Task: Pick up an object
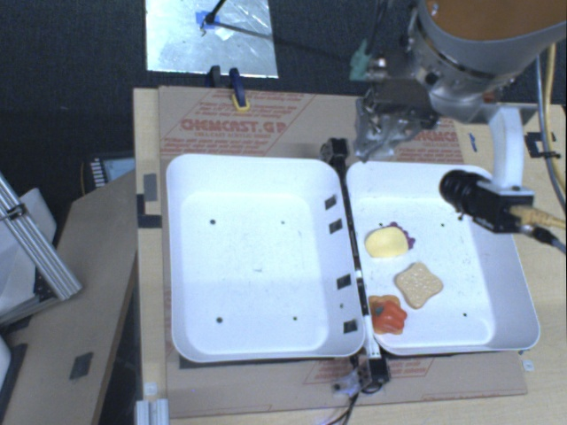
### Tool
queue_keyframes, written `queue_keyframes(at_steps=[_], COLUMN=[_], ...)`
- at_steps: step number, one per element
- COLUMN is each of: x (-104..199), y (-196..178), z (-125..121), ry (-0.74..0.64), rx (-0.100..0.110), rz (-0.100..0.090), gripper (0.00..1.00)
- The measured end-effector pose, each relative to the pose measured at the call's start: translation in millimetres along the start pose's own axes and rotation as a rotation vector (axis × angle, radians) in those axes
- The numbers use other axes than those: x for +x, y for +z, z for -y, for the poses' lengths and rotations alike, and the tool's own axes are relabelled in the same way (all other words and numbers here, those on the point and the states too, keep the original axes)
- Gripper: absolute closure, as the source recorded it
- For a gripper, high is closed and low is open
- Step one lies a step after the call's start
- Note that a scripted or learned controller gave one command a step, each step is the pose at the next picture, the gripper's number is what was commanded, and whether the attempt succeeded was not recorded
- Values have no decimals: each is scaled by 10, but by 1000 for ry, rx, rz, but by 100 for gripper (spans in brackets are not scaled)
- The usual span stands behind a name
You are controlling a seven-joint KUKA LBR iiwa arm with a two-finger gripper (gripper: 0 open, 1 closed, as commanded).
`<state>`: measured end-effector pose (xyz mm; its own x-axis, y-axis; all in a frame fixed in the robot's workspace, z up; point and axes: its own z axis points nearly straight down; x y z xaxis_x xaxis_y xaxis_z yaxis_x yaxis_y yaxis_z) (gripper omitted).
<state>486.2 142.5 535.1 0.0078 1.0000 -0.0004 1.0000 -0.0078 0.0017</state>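
The gripper point(379, 140) hangs above the far rim of the right bin point(505, 317), close to the divider between the two bins, and nothing is seen between its tips; whether it is spread or pressed together cannot be told from this blurred, slanted view. From there the candidates all lie toward the near edge of the bench, inside the right bin and along its left side. Nearest is a pale yellow piece point(386, 242) with a small purple bit point(407, 234) touching its far right edge; it sits almost straight below the gripper in the view, so it seems the easiest target. Just beyond it, nearer the camera and slightly right, lies a tan cracker-shaped piece point(417, 284), roughly square with no clear long axis. Beside that, against the bin's left wall, rests an orange-red piece point(387, 315). The left bin point(186, 237) lies further off to the side.
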Motion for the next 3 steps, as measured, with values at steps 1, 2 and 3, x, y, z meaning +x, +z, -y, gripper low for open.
queue_keyframes(at_steps=[1, 2, 3], x=[789, 750, 753], y=[4, 2, -114], z=[-199, -195, -197], ry=[-17, -11, -14], rx=[-1, 0, -2], rz=[-3, -2, -3], gripper=[100, 0, 100])
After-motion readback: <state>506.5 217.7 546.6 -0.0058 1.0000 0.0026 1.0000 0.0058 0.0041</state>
